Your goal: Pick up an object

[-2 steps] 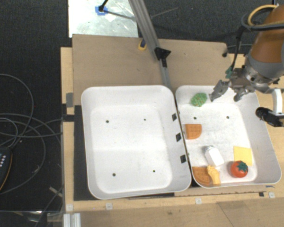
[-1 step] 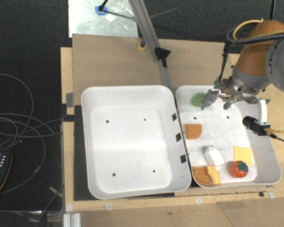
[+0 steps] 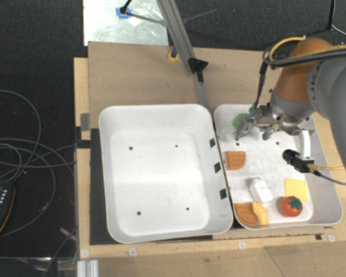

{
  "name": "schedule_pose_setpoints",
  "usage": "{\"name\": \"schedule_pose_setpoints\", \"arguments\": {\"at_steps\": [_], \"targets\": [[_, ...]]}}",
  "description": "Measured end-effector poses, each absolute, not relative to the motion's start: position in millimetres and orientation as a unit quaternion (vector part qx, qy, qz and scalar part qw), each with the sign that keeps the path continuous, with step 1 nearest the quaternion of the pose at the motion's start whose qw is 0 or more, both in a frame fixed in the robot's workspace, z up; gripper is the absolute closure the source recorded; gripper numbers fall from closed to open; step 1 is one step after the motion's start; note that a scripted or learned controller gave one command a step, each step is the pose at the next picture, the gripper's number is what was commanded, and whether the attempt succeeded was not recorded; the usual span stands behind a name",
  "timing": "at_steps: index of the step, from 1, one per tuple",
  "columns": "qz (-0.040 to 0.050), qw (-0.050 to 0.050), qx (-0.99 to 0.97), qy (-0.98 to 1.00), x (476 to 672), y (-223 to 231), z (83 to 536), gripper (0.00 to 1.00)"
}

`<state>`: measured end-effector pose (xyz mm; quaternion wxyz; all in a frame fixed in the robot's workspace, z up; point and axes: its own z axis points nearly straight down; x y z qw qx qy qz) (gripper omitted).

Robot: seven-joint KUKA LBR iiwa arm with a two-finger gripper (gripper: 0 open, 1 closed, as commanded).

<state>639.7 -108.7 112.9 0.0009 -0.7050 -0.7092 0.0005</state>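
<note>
My gripper [image 3: 254,133] hangs over the far end of the right bin [image 3: 330,196], open, with its two grey fingers spread and nothing between them. A small green leafy toy [image 3: 240,120] lies right by the left finger, at the bin's far left corner. Nearer the camera lie an orange waffle piece [image 3: 236,160], a white bottle-shaped object [image 3: 260,190], a yellow block [image 3: 296,188], a red tomato [image 3: 292,206], and an orange-and-yellow piece [image 3: 252,213] at the front rim.
The left bin [image 3: 155,175] sits beside the right one, joined by black clips along the shared rim. A slanted grey pole [image 3: 181,36] crosses the bench's far side. Cables lie on the floor at the left.
</note>
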Motion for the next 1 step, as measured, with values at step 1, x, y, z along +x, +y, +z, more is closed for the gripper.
{"name": "schedule_pose_setpoints", "arguments": {"at_steps": [1], "targets": [[-0.0014, -0.001, -0.705, -0.709, 641.3, -109.6, 126.9, 1.0]]}}
